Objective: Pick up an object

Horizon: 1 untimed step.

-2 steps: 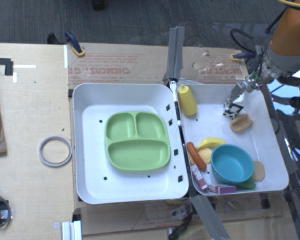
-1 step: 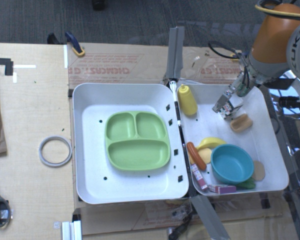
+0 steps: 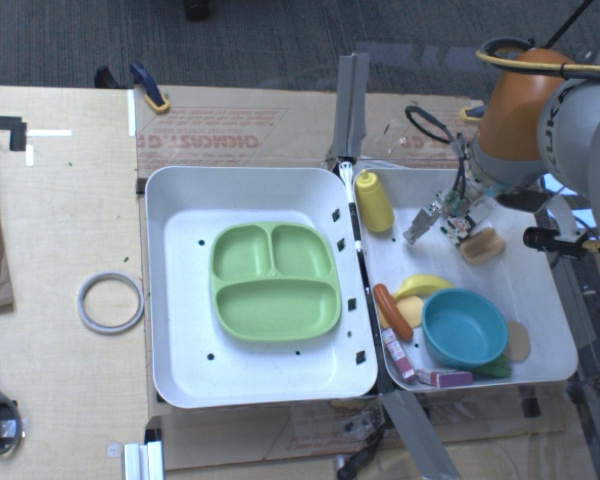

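Observation:
My gripper (image 3: 437, 230) hangs in the upper part of the right bin (image 3: 552, 298), its two fingers spread apart and nothing between them, so it is open. A yellow mustard bottle (image 3: 374, 202) lies just to its left. A tan bread-like piece (image 3: 482, 246) sits just right of the fingers. Further toward the front lie a blue bowl (image 3: 465, 328), a banana (image 3: 420, 288) and a hot dog (image 3: 391, 310). The grey arm with its orange band (image 3: 520, 103) comes in from the upper right.
The left bin (image 3: 170, 298) holds a green divided plate (image 3: 275, 281). At the right bin's front edge lie a pink and purple item (image 3: 430, 375), a green piece (image 3: 495, 370) and a tan disc (image 3: 518, 341). A tape ring (image 3: 110, 301) rests on the bench at left.

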{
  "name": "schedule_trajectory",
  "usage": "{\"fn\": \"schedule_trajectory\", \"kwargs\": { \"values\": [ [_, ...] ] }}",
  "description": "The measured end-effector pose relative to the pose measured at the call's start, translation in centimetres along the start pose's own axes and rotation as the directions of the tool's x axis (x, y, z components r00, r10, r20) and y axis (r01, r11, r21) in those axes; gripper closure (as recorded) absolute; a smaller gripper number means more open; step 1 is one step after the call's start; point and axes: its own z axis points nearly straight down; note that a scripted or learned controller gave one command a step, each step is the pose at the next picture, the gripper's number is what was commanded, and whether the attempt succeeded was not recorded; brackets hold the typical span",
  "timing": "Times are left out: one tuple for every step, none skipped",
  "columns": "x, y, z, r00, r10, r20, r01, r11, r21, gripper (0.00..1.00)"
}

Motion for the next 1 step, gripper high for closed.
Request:
{"fn": "schedule_trajectory", "kwargs": {
  "values": [
    [1.52,1.55,0.02,0.99,-0.142,0.0,0.142,0.99,0.001,0.0]
  ]
}}
